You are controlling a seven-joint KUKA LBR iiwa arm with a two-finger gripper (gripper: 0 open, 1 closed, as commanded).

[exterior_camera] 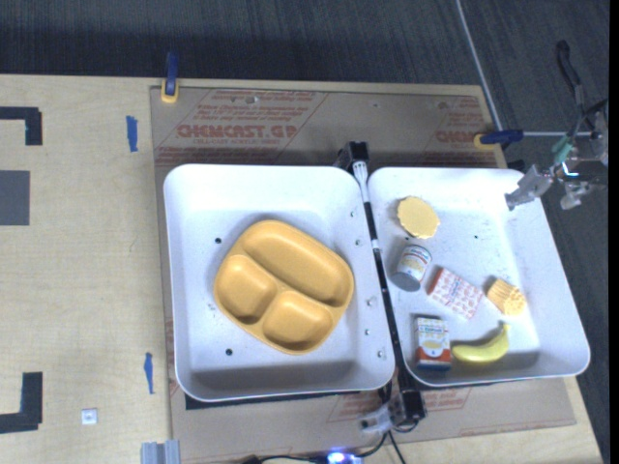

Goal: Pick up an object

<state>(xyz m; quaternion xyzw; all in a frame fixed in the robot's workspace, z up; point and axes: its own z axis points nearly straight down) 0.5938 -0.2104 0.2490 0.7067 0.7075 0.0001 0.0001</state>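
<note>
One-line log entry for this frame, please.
claw: over right bin far corner, holding nothing | yellow tray: left bin | banana, can: untouched

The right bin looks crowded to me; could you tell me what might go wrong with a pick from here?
1. The banana touches the carton near the right bin's front wall, so a grasp there may catch both or hit the wall.
2. The can lies beside the packet, leaving little finger room.
3. The gripper sits at the bin's far corner, away from every item, so a straight descent would likely grab nothing.
</note>
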